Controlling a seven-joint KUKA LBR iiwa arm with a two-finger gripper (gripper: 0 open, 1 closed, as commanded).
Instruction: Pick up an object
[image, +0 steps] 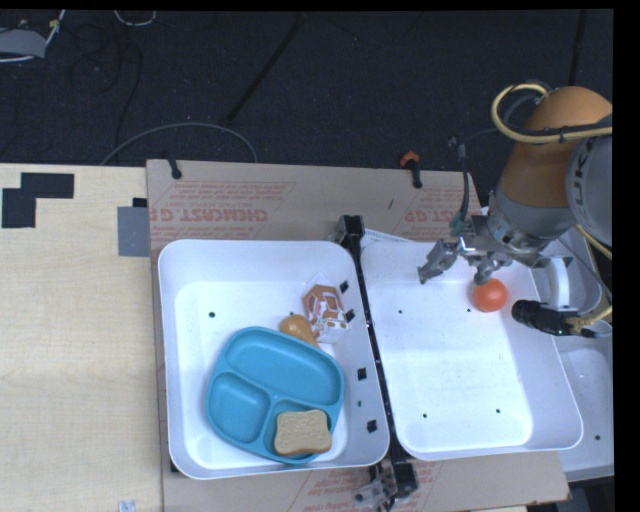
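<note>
End effector (462, 262) hangs over the right bin (500, 420), fingers splayed open, gripping nothing. I'd shift it toward the arm's side, centre over the orange ball (490, 296), then drop straight and close evenly so it can't roll. Ball sits just beside the fingertips, apart. Plate (270, 385) lies well off, other bin.

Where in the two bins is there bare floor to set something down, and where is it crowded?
The right bin is bare across its middle and near half; only the orange ball and the gripper sit by its far edge. The left bin is crowded: blue tray with bread slice, wrapped snack. Its far-left corner is free.
</note>
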